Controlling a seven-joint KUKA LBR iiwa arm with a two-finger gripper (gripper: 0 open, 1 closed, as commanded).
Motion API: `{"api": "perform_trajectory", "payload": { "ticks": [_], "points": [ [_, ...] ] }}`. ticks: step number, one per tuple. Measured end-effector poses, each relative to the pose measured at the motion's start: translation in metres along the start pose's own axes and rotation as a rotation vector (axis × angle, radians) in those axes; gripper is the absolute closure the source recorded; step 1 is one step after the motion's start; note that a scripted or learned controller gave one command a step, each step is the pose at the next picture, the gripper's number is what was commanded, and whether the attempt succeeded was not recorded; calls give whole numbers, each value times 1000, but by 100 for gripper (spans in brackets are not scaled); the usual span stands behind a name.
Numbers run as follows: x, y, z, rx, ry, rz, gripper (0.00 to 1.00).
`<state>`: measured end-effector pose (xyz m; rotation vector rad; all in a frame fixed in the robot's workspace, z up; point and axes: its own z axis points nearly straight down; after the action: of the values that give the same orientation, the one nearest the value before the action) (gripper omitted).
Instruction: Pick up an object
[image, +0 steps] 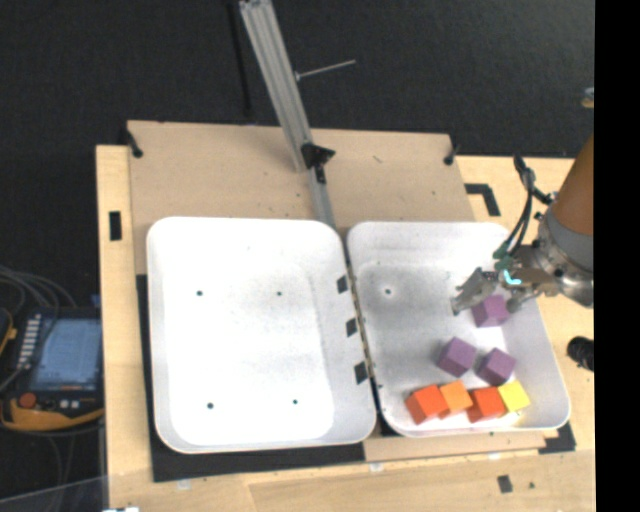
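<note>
Gripper (487, 296) sits low in the right-hand bin (420, 250), reaching in from the arm (572, 215) at the frame's right side. A purple block (490, 312) lies right at the fingertips, touching or partly under them; it looks like the pick target. Can't tell whether the fingers are apart or closed on it, they blur into the grey metal and the block's top edge is covered

Step in hand, as I judge it: the grasp itself, gripper down at the block, lift not yet begun since the block appears to rest on the bin floor. Next move calls for a firm close square on the block's sides, then a straight lift clear of the bin wall

Other blocks, all below the gripper in the frame: two more purple blocks (457, 355) (495, 365) near it, then a row along the bin's near rim well below, two orange blocks (428, 403) (456, 396), red block (487, 403), yellow block (514, 396), touching each other. Left-hand bin (175, 250) lies well away to the gripper's far side

Hard to make out: finger gap, exact contact with the block, whether the block is tilted. Arm is cut off at the frame's right, only the wrist and orange band show
</note>
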<state>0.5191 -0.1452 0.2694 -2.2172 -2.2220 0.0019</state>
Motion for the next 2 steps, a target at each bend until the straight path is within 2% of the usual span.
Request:
{"api": "perform_trajectory", "payload": {
  "ticks": [1, 2],
  "points": [
    [0, 1, -2, -5, -1, 2, 0],
    [-7, 1, 42, 0, -2, 4, 0]
  ]
}}
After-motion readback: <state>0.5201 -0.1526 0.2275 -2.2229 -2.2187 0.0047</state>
